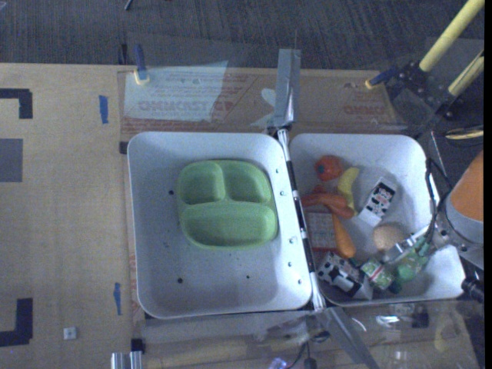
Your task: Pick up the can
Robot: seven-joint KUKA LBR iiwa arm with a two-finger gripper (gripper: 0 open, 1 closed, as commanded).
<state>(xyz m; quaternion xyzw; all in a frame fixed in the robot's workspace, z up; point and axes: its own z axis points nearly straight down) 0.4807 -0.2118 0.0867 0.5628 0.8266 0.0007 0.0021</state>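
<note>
Green can (378, 274), small and blurred, at 6 o'clock in the right bin (415, 148). Just beside at 9 o'clock, a cow-patterned carton (337, 274); at 12 o'clock, near, a tan ball (388, 237). At 2 o'clock from the can, close by, the pincer (415, 254), low in the bin; impossible to tell how far open or whether holding anything. Well apart at 9 o'clock, a green divided plate (227, 204) in the left bin (146, 229).

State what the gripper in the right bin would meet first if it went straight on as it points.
Probably the small green item just ahead of the gripper, which points toward the view's lower left; a black-and-white item lies beyond. Depth is unclear.
</note>
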